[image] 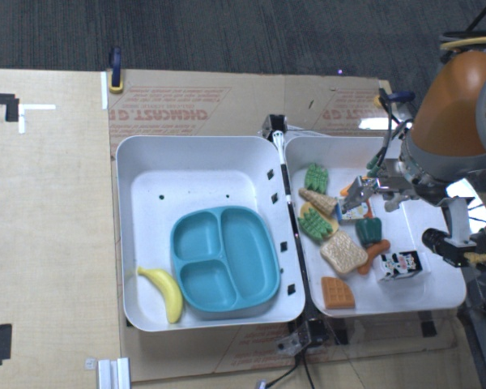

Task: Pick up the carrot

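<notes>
In the right white bin [437, 298], the gripper [358, 194] hovered with fingers apart and nothing between them, while the carrot [373, 254] lay below it toward the bin's front wall, long axis slanted, hemmed by a bread slice [343, 252] and milk carton [400, 265].

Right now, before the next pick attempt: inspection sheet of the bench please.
Surface: tan cardboard bench bearing two shallow white bins side by side.
Job's things: small orange carrot in the right white bin, beside a teal block.
Clutter: green leafy toys, sliced bread toy, orange waffle square, small milk carton; left white bin holds a teal divided plate and a yellow banana.
Grippers: two-finger gripper low over the right bin's pile.
Cables: black cable at the front edge.
Surroundings: dark carpet.
</notes>
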You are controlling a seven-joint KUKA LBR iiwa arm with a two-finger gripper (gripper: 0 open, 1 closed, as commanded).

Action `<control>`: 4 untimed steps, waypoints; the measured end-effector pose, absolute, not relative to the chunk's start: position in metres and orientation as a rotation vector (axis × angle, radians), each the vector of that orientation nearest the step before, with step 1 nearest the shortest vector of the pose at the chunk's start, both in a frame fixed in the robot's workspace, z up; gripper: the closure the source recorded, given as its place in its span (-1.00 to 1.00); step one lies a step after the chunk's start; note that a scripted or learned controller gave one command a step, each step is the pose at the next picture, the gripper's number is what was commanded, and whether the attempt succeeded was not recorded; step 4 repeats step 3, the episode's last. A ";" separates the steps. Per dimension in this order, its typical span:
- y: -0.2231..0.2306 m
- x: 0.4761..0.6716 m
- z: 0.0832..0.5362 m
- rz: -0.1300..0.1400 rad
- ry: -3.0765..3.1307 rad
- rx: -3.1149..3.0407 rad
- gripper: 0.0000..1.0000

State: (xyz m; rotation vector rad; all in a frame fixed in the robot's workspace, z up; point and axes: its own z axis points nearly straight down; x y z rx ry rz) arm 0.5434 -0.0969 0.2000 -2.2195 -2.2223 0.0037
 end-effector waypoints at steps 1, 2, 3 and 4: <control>-0.118 0.609 0.103 -0.004 -2.109 -2.335 -1.00; -0.175 0.664 0.100 -0.013 -1.955 -2.477 -1.00; -0.178 0.662 0.109 0.004 -1.957 -2.473 1.00; -0.178 0.662 0.109 0.004 -1.957 -2.473 1.00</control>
